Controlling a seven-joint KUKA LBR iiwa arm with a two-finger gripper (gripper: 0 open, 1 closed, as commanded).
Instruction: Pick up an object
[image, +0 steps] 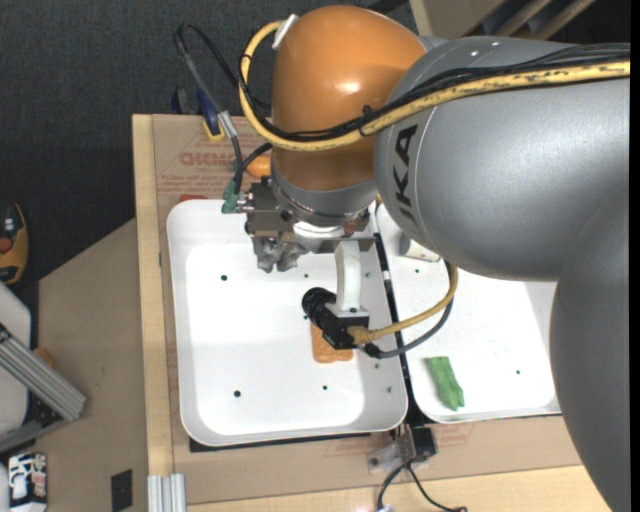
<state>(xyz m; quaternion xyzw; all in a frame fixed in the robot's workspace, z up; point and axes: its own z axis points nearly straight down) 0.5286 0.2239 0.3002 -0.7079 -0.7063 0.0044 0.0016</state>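
My gripper (277, 258) hangs over the back half of the left bin (215, 400), under the big orange wrist band. Nothing shows beneath it but bare white floor. A small orange-brown block (331, 351) lies on the left bin's floor toward its right wall, in front and to the right of the gripper; its top edge is partly covered by robot hardware. A green oblong piece (445, 383) lies in the right bin (520, 400) near its front left corner.
The arm's grey body covers most of the right bin and the back of the bench. A brown cardboard sheet (150, 300) lies under the bins. The wall between the two bins runs just right of the orange-brown block.
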